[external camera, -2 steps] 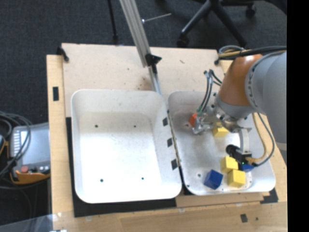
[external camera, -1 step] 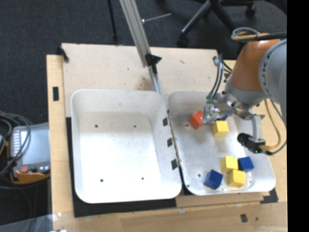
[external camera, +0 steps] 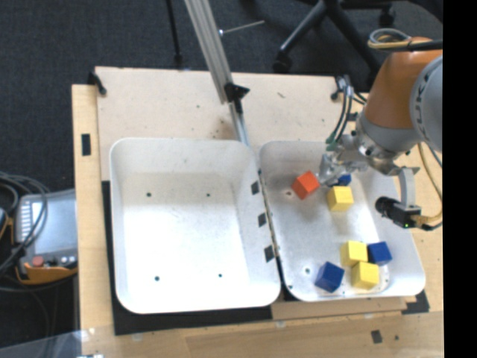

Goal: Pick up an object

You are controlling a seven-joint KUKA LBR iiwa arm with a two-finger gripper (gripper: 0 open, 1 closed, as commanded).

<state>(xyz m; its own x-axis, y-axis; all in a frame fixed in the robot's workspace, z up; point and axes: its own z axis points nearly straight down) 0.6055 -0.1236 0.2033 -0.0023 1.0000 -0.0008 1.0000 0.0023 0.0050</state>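
Landmark: we place everything against the right bin (external camera: 287, 162), the one nearer the arm's side of the bench (external camera: 164, 95).
Gripper: our gripper (external camera: 333, 168) sits low over the back of the right bin, between the orange cube (external camera: 305, 185) and a yellow cube (external camera: 340, 198).
Grip state: we cannot tell how the gripper stands or whether it has anything; a small blue shape (external camera: 343, 179) shows just beside its tip, too hidden to name.
Nearest targets: the orange cube lies tilted near the bin's middle, close to the gripper; we judge it or the yellow cube the likeliest pick.
Front cluster: a blue cube (external camera: 329, 276), two more yellow ones (external camera: 355, 252) (external camera: 365, 274) and another blue one (external camera: 379, 253) crowd the bin's front corner, touching or nearly so, which we judge makes them harder to take singly.
Left bin: the left bin (external camera: 127, 162) lies beside the right bin, sharing its inner wall.
Progress: we judge the pick not yet shown as made.
Risk: a cube may be nudged rather than caught.
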